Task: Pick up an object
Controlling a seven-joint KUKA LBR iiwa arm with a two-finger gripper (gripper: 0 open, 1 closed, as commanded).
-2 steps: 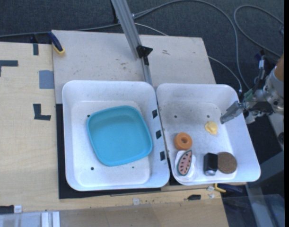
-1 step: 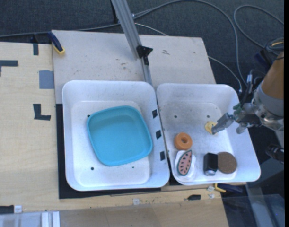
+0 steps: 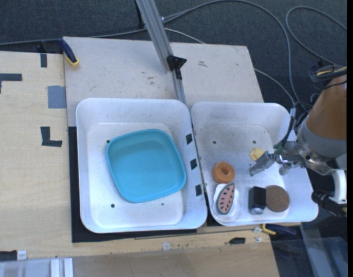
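The right bin (image 3: 234,115) holds an orange ring (image 3: 224,172), a watermelon-slice toy (image 3: 225,199), a small black block (image 3: 257,199), a brown round disc (image 3: 277,198) and a small yellow piece (image 3: 256,153). My gripper (image 3: 272,164) hangs over the right side of this bin, just right of the yellow piece and above the black block and the brown disc. It is open, and nothing sits between its fingers. The orange-banded wrist (image 3: 329,117) rises behind it at the right edge.
A blue square plate (image 3: 146,164) lies in the left bin (image 3: 89,154). A grey metal pole (image 3: 159,36) slants down to the wall between the two bins. Cables (image 3: 292,45) trail across the dark floor at the back right.
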